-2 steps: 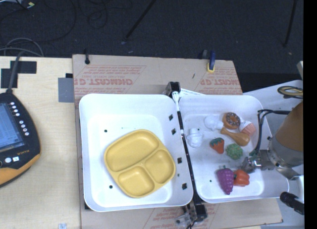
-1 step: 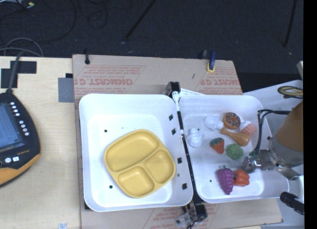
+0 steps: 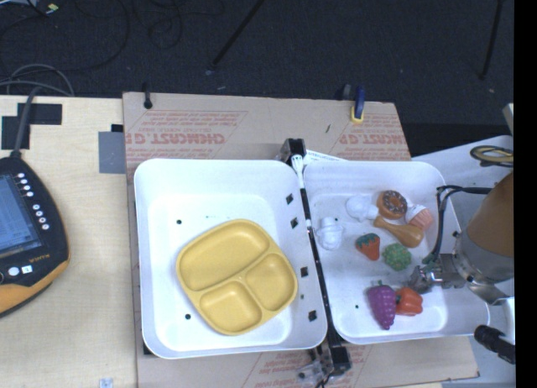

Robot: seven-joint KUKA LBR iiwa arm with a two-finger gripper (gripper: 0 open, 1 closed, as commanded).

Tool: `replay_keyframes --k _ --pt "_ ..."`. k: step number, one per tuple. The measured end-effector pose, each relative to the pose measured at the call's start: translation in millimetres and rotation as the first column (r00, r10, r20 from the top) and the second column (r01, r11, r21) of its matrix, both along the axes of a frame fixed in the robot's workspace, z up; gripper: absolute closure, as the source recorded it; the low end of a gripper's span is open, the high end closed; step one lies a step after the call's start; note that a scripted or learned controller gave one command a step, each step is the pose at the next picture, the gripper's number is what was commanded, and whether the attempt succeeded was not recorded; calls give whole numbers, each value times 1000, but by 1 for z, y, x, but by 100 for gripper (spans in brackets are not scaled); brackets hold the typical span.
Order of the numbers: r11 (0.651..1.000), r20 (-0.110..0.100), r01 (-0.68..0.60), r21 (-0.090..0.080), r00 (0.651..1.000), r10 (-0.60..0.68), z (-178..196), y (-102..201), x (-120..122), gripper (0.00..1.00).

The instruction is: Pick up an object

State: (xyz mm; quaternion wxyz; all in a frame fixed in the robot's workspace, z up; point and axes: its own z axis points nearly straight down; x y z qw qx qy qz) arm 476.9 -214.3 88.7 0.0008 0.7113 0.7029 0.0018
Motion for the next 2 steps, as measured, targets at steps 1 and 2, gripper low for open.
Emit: replay_keyframes --k 1,2 --pt "1000 0 0 0 1000 0 0 0 0 100" --pt "1000 0 1 0 1000 -1 0 0 0 100"
